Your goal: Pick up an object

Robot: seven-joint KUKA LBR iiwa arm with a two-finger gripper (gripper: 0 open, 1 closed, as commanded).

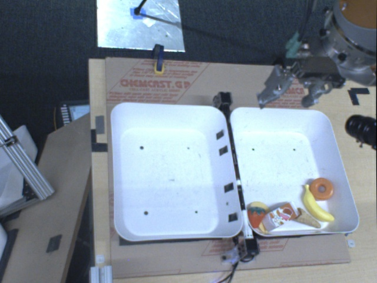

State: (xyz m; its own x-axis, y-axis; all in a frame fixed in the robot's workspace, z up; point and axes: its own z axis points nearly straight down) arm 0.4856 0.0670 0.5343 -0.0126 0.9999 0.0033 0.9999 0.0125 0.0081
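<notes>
Two white bins (171, 114) sit side by side. I count one banana (316, 205), one orange ring (321, 188), one tomato (257, 213) and one carton (279, 216).

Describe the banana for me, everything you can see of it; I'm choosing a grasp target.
The banana is small, yellow and smooth, likely a plastic toy. It lies flat, curved, in the right bin, near the front right corner. Its upper end sits against the orange ring-shaped piece, and its lower end is by a tan piece. Nothing covers it. The gripper hangs above the bin's far rim, well away from it.
</notes>
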